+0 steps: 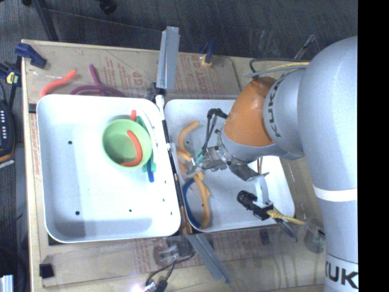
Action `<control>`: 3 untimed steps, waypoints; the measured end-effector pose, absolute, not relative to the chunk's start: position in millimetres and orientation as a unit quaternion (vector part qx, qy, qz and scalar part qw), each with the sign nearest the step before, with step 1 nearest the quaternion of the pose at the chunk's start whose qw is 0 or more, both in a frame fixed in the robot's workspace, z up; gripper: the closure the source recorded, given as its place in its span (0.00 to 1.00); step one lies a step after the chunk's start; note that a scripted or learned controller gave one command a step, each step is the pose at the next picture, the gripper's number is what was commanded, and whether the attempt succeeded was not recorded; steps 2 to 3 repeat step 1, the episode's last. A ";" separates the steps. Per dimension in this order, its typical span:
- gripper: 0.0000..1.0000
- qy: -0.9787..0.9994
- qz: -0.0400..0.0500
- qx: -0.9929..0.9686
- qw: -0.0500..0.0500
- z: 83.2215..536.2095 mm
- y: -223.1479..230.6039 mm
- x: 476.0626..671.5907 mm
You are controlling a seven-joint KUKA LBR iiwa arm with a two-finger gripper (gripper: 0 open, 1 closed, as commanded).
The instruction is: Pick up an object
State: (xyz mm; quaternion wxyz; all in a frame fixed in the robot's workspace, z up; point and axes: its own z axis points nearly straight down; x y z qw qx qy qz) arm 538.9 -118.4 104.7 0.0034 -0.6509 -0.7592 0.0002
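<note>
The tan curved strip (184,137) lies along the left side of the right bin (226,215), just beside the gripper (202,161). It looks light and bendy, best pinched across its narrow width. I cannot tell whether the gripper is open or holding anything.

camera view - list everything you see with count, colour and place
left shallow white bin: one, white, bench's left half
right shallow white bin: one, white, beside it
green round bowl: one, green, left bin
red-orange curved strip: one, in the bowl
blue stick: one, blue, left bin, by the bowl
tan curved tubes: at least two, right bin
blue curved tube: one, right bin
purple hose: one, bench above left bin
gripper: one, grey, over the tan tubes
arm: one, grey, orange band
</note>
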 end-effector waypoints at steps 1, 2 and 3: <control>1.00 -0.702 0.001 -0.712 0.001 191.7 -68.6 571.9; 1.00 -0.702 0.001 -0.712 0.001 191.7 -68.6 571.9; 1.00 -0.702 0.001 -0.712 0.001 191.7 -68.6 571.9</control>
